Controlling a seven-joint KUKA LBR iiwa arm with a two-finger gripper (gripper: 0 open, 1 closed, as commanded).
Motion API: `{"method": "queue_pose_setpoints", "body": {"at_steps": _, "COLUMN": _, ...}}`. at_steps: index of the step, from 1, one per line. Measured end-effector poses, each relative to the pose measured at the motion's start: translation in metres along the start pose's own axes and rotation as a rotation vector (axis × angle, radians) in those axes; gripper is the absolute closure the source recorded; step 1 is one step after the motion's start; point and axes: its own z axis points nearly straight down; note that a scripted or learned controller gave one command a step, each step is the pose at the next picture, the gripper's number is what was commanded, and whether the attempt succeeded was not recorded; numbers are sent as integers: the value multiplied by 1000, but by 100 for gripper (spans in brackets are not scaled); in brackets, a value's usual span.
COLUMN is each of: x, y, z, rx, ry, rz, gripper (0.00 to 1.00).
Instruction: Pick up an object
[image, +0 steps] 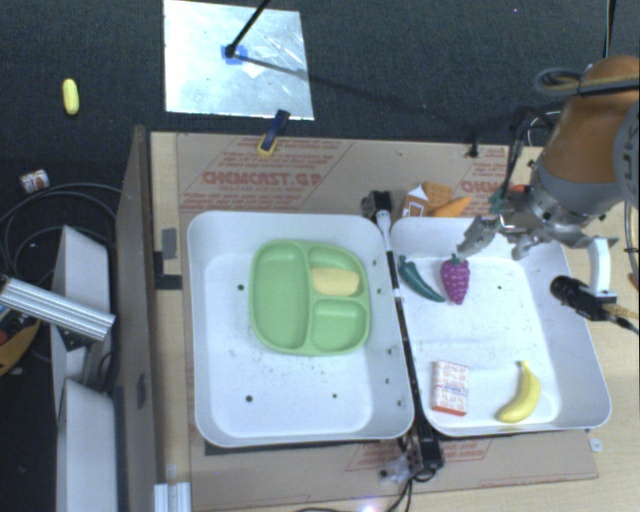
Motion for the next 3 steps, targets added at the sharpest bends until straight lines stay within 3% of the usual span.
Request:
{"method": "queue_pose_setpoints", "body": {"at_steps": 1, "x": -12, "y": 50, "z": 75, "rx": -6, "ry": -2, "rz": -3, "gripper": 0}}
{"method": "queue_pose_setpoints", "body": {"at_steps": 2, "x": -7, "y": 48, "z": 145, "rx": 3, "ry": 0, "rz": -3, "gripper": 0}}
{"method": "queue_pose_setpoints", "body": {"at_steps": 3, "x": -7, "y": 50, "z": 130, "rx": -3, "ry": 0, "rz": -5, "gripper": 100}}
